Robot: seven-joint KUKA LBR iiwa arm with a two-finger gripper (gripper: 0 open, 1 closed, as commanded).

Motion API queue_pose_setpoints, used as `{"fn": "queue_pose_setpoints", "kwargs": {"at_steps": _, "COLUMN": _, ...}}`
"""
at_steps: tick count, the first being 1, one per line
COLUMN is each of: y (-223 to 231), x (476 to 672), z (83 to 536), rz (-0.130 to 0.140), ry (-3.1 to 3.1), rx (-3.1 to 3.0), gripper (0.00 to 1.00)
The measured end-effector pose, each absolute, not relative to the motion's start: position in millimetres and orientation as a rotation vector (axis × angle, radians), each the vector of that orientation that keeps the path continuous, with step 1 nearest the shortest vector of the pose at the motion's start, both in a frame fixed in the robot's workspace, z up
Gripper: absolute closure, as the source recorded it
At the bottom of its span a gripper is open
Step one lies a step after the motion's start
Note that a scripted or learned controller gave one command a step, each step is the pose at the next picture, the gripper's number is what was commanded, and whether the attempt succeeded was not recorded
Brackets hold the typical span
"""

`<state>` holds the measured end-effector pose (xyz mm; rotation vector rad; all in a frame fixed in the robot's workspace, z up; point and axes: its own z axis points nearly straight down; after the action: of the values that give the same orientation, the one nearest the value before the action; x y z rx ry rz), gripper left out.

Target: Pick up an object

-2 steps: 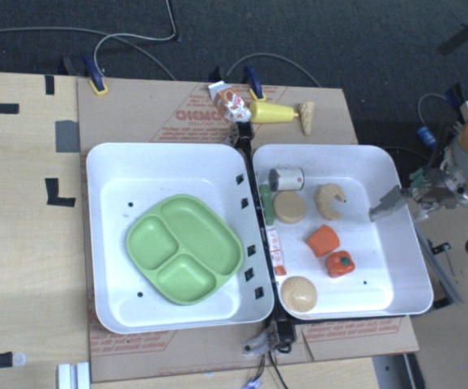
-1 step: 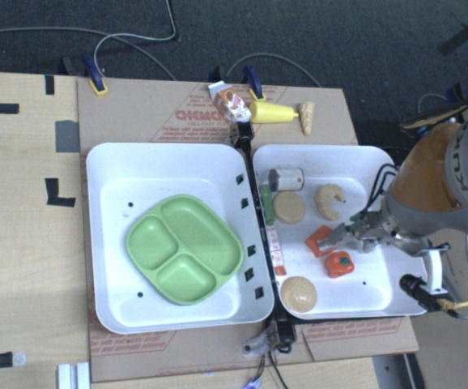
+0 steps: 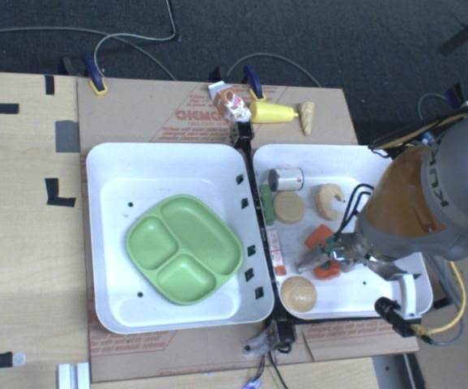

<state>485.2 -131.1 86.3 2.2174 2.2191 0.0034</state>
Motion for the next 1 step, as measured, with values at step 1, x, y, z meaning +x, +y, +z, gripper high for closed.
{"fn": "queue_pose_setpoints", "kwargs": {"at_steps": 1, "y": -109.1, "x": 531.4, "z": 86.3, "rz": 0.002, "ry": 2.22, "rx": 2.217, "gripper": 0.0}}
